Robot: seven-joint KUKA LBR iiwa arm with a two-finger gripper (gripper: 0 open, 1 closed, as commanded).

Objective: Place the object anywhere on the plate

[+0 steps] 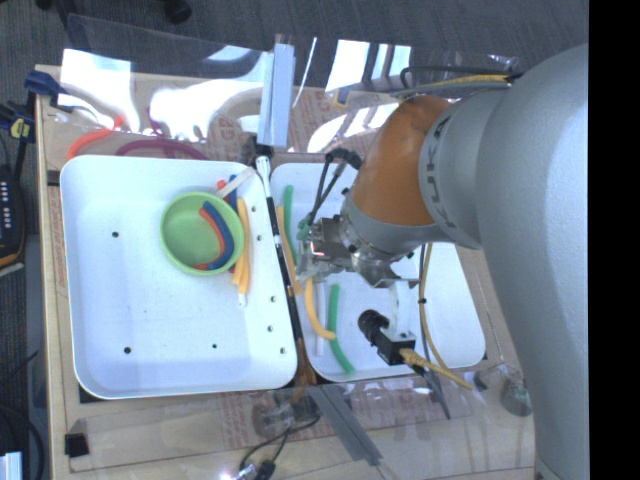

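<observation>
- Worktop (150, 420): wood-coloured, carries both bins. It shows along near edge, below & view-left of hand (318, 246).
- Left bin (130, 303): shallow, white, well view-left of hand.
- Green plate (168, 230): round, sits in left bin's upper half, well view-left of hand & about level w/ it.
- Red strip (214, 230) & blue strip (227, 223): curved, lying on the plate along the side nearer the hand, blue outside red.
- Long yellow stick (241, 268): runs along the plate's hand-side rim, touching it. Its lower end is on bin floor, view-left of hand.
- Pale stick (236, 180): small, just above plate, up & view-left of hand.
- Upper green stick (288, 213): in right bin by the wall between the bins, just view-left of hand & a bit above.
- Slanted yellow stick (290, 260): same wall side, just view-left of hand.
- Hand: low over right bin's left part. Can't tell if spread or pressed together, and can't tell if anything's pinched.
- Short yellow stick (311, 313): just below hand, on bin floor.
- Lower green stick (339, 330): below hand, slightly view-right, beside short yellow one, apart from it.
- Which stick is the obj to move: can't tell.
- Right bin (455, 308): white, bare floor view-right of hand.
- Arm (500, 158): grey, w/ orange band (400, 173) up & view-right of hand. It covers the bin's upper right.
</observation>
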